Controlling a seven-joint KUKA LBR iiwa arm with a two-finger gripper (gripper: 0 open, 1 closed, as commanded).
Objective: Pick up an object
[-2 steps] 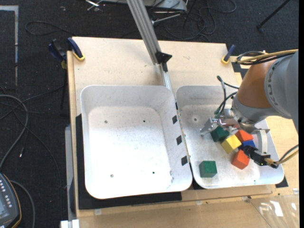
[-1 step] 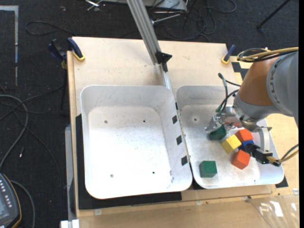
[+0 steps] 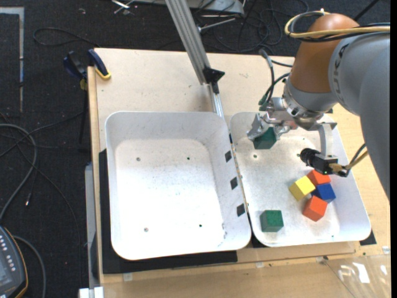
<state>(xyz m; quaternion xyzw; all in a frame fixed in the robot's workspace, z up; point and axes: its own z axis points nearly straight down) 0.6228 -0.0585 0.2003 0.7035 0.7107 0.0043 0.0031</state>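
Now the hand (image 3: pixel 268 131) grips a dark green block (image 3: pixel 265 139) between its fingers.

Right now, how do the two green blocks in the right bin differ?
The upper green block sits between the fingers of the gripper, lifted and partly hidden; the lower green block lies free on the floor of the right bin. The upper one is near the bin's far edge, the lower one near its front edge. The upper one looks tilted; the lower one rests flat. Both are dark green.
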